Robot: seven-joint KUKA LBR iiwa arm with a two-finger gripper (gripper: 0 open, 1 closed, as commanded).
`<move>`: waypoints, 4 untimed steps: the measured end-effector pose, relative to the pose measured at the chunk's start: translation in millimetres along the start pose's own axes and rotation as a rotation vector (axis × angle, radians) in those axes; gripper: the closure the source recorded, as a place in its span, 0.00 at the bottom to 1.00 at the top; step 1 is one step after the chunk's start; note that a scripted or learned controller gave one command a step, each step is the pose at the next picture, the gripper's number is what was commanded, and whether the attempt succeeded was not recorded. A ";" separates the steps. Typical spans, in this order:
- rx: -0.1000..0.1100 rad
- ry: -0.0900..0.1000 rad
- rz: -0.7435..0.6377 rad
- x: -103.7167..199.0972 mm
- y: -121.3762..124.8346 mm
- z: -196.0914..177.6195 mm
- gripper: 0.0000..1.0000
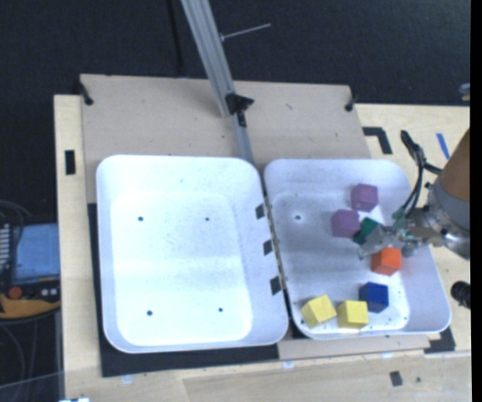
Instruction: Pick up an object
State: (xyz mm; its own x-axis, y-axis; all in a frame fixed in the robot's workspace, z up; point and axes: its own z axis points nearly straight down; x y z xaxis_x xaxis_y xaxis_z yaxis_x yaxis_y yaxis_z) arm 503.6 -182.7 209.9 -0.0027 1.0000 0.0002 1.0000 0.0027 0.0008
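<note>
Currently the jaws [376, 239] are seen low in the right bin [308, 182], among the blocks; whether they are parted or closed on anything cannot be told, since the tips are blurred into the clutter. A green block [366, 230] is touching the tips on the far-left side, and an orange block [386, 261] lies just beside them on the near side. Nothing is clearly seen lifted.

Step judged: approach or grasp attempt, lift not yet made. Next move likely calls for a firm closure on one block, then a straight rise clear of the neighbours.

Two purple blocks [355, 209] sit near, further back. A blue block [375, 296] and two yellow blocks [333, 311] are grouped at the near wall. All look like small matte cubes, hard-edged, probably wood or foam. Bins are smooth white plastic, shallow, rounded corners. The left bin [178, 249] rests beside it on the pale surface [299, 115].
</note>
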 end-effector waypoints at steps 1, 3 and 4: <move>-0.001 0.000 0.002 -0.2 0.1 -0.1 0.00; 0.004 0.001 0.004 6.7 6.8 87.3 0.00; -0.002 -0.002 0.004 5.2 7.7 112.4 0.00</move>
State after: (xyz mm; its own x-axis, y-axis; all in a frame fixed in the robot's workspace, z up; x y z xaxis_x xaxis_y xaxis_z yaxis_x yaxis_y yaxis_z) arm 511.4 -177.5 97.5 0.0016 1.0000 -0.0021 1.0000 -0.0016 0.0023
